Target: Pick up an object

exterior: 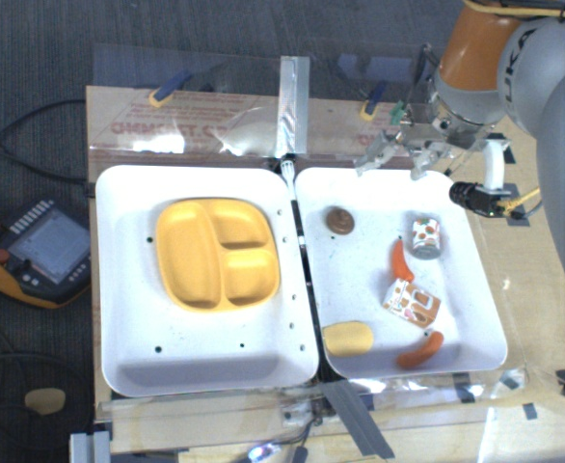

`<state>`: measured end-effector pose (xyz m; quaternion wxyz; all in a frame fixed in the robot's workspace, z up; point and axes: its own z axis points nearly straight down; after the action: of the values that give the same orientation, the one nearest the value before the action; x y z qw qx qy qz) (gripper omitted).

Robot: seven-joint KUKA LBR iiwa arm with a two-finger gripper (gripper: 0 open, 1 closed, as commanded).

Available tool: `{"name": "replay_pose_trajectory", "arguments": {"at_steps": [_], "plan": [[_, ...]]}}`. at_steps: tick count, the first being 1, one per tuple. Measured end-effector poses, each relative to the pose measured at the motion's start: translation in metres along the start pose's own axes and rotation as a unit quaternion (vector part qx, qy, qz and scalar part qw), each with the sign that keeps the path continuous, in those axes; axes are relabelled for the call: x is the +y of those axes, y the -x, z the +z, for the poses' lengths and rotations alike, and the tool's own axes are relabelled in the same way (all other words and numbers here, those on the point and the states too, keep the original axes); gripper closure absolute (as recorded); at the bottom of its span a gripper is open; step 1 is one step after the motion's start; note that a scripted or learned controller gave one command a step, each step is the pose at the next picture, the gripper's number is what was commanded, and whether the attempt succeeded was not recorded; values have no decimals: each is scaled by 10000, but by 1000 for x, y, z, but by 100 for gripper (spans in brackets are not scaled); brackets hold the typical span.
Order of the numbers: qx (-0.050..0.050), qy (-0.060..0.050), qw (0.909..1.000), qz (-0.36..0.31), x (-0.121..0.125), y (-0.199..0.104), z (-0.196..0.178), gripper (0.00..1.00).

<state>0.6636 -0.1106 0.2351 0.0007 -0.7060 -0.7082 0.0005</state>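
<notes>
Two white bins on cardboard-topped bench

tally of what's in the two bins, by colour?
Yellow: 2, the divided tray in the left bin and the oblong piece in the right bin
Brown: 1, round piece
Red/orange: 2, chili, sausage
Printed white-and-red: 2, can, packet
Total: 7

Robot lab; teach pendant, bins.

Single fixed camera above bench, slanted downward, framing both bins; arm enters right.
</notes>
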Motion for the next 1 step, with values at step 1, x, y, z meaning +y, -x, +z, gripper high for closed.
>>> {"name": "replay_pose_trajectory", "arguments": {"at_steps": [1], "plan": [[12,23,9999,115,-42,61,111,0]]}}
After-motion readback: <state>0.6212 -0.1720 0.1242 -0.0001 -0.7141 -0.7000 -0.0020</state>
